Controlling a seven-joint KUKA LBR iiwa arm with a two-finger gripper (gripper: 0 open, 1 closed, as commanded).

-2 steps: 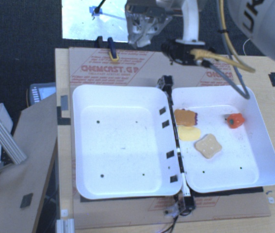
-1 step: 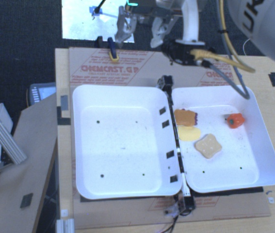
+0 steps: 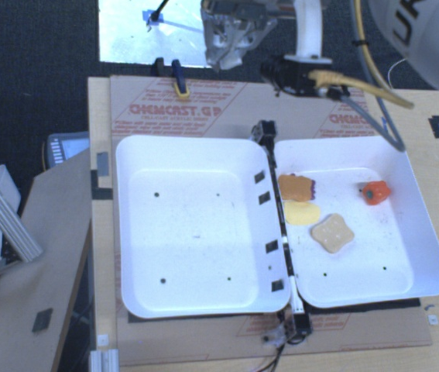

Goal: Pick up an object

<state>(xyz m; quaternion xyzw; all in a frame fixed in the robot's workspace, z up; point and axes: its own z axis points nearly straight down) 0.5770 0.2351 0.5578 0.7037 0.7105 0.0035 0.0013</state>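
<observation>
1. Nearest the camera, the front rims of two white bins lie side by side on the desk [image 3: 204, 103], which is covered by a brown sheet with red print.
2. Black clips join the bins along their shared edge, and a small tangle of wires sits at the front end of that seam.
3. Left bin [image 3: 138, 231]: its floor shows small dark dots.
4. Right bin [image 3: 416, 242] holds four things, all in its rear half.
5. An orange-brown piece [image 3: 296, 187] with a dark purple edge lies close to the seam wall.
6. A flat yellow piece [image 3: 303, 213] lies just in front of it, touching or nearly so (hard to tell which).
7. A tan biscuit [image 3: 333, 233] with a wavy outline lies just beside the yellow piece, toward the front right.
8. A small orange-red toy [image 3: 375, 192] sits well apart from the others, near the right wall.
9. The tool [image 3: 231, 41] hangs behind the bins at the top, over the desk's far edge and well apart from every object; nothing is between its fingers, though how wide it is I cannot tell.
10. A yellow clamp [image 3: 181, 90] sits on the desk's back edge, left of the tool.
</observation>
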